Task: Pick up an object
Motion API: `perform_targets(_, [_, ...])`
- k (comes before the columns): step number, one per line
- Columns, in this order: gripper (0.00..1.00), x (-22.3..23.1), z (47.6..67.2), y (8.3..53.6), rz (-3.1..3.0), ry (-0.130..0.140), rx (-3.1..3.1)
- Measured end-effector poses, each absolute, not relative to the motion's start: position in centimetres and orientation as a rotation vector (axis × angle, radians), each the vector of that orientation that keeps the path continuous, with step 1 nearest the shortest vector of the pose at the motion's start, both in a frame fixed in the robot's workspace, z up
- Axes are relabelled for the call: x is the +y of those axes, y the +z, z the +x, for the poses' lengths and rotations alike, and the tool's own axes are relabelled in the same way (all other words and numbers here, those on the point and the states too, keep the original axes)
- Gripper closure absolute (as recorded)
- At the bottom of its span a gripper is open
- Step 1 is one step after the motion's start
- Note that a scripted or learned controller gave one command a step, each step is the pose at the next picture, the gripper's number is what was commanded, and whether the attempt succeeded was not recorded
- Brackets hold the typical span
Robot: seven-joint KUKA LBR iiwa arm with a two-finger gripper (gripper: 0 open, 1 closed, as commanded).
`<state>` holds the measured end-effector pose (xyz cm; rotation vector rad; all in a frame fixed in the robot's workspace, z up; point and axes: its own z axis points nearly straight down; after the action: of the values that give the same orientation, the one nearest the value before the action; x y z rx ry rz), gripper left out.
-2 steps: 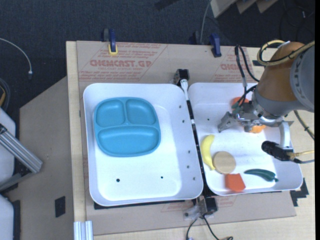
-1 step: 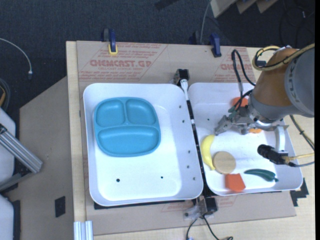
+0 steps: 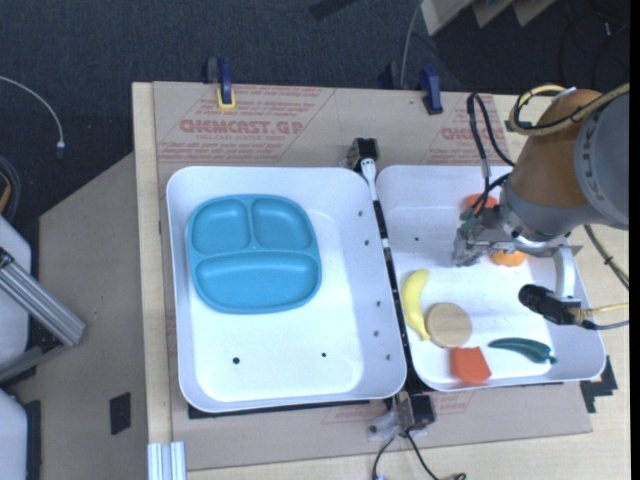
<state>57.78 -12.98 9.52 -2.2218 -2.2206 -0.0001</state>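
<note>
Small orange round object [image 3: 511, 259] (partly hidden behind the wrist) lies in the right white bin [image 3: 430, 193], just beside the grey two-finger gripper [image 3: 470, 249]; whether the gripper is released or clenched cannot be told. Nearer the front lie a yellow banana [image 3: 414, 302], tan round disc [image 3: 448, 324], red block [image 3: 470, 365] and dark green pepper [image 3: 522, 348]

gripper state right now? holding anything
gripper: down in the right bin near the orange pieces; cannot be told whether it is open, shut or holding anything.
</note>
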Motion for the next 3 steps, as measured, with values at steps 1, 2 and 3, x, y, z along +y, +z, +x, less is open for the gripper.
perform_targets(1, [1.0, -12.5, 57.2, 15.3, -2.224, -0.006, -2.227])
perform_targets(2, [1.0, -11.7, 57.0, 21.4, -2.224, -0.006, -2.228])
perform_targets(3, [1.0, -11.3, 56.8, 25.9, -2.224, -0.007, -2.228])
